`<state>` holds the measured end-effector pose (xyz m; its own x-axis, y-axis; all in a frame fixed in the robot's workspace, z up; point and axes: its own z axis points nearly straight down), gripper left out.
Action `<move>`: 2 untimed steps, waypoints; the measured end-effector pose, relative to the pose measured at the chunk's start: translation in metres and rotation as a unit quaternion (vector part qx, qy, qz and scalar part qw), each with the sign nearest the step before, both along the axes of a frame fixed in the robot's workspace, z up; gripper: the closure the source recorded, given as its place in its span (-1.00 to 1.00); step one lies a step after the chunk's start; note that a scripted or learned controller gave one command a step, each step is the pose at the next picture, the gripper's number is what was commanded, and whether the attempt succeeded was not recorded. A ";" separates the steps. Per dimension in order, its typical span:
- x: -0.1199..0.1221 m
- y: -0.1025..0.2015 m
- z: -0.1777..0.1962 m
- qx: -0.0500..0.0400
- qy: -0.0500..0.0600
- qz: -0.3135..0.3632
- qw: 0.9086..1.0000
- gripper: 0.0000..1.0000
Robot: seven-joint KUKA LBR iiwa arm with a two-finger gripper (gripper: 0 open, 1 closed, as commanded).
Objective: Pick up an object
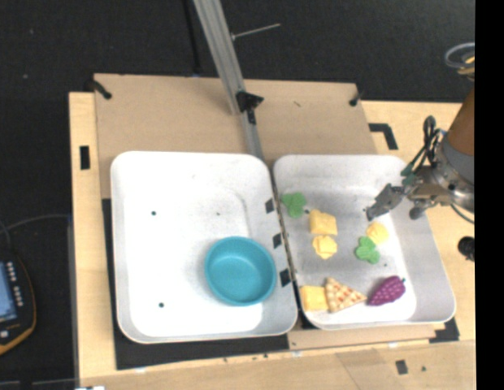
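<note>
The right bin (341, 169) holds several toy foods: a green piece (293, 205), a yellow block (322, 222), a yellow lump (324, 246), a small yellow round piece (376, 232), a green leafy piece (367, 251), purple grapes (387, 290), a pizza slice (343, 296) and a yellow wedge (313, 298). My gripper (398, 208) hangs over the bin's right side, just above and to the right of the small yellow round piece. Its fingers stand open, with nothing between them.
The left bin (154, 185) holds a blue bowl (239, 270) near its front right corner. A slanted metal pole (223, 55) rises behind the bins. The bins' shared walls meet at the middle. A handheld controller (6, 295) lies at the far left.
</note>
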<state>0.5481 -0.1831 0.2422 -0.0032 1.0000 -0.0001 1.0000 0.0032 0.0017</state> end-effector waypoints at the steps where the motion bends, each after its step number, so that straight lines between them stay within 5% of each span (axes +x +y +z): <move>1: 0.000 0.000 0.000 0.000 0.000 0.000 1.000 -1.00; 2: 0.002 -0.004 -0.062 0.000 0.003 -0.002 1.000 -1.00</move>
<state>0.5498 -0.1876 0.1798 0.0007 1.0000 -0.0007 1.0000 -0.0007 -0.0045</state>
